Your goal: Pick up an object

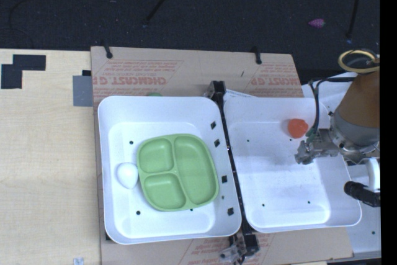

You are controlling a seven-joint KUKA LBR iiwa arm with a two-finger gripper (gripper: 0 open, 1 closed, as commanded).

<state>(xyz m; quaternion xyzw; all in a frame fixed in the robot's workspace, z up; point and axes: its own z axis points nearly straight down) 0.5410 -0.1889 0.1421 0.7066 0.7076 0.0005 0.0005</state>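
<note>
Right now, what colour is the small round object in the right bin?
Orange-red; the small round object shows clearly in the camera view, near the gripper.

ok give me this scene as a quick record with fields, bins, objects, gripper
left bin: holds a green divided plate and a white egg-shaped object
egg position: touching or nearly touching the plate's left edge
right bin: holds a small orange-red object near its far right corner
gripper: over the right bin, just below the orange-red object in the view
fingers: too blurred to tell
held: nothing visibly held
arm: enters from the right
</note>
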